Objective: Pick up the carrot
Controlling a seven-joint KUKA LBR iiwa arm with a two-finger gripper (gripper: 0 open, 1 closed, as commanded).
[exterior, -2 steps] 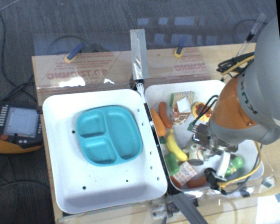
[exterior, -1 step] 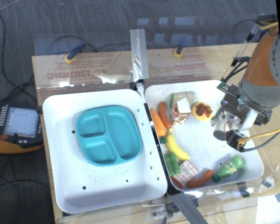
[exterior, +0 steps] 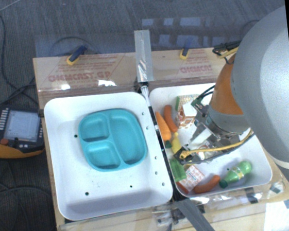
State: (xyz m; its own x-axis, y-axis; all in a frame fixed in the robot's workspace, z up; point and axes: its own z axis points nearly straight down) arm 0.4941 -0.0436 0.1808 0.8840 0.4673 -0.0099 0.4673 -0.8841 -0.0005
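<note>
The carrot is a long orange piece lying lengthwise against the left wall of the right bin. My gripper hangs low over the middle of that bin, just right of the carrot and slightly nearer the front. Nothing can be seen held in it. The arm's grey body and orange band cover the right part of the bin.
A brown-red sausage lies beside the carrot. A yellow piece, green pieces, a red sausage and a green bottle crowd the bin's front. The left bin holds a blue divided plate.
</note>
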